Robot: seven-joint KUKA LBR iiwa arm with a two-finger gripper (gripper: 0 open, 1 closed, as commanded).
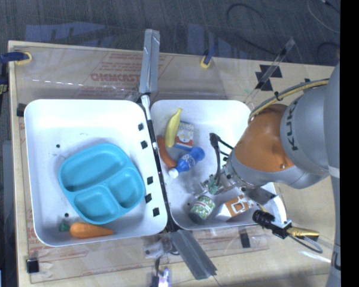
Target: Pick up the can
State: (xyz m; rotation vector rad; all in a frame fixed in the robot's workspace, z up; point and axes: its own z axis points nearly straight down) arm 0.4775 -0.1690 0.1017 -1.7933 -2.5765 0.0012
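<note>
The can (202, 207), green and white, lies on its side near the front wall of the right bin (227, 109). My gripper (215, 185) hangs just above and slightly right of the can, below the arm's orange band (260, 145). Whether it touches the can is unclear from this angle.
A small orange carton (237, 207) lies right of the can. Toward the right bin's left side are a banana (173, 126), a small juice box (185, 135), a blue bottle (188, 159) and an orange piece (166, 152). The left bin (42, 118) holds a blue divided plate (100, 183) and a carrot (90, 230).
</note>
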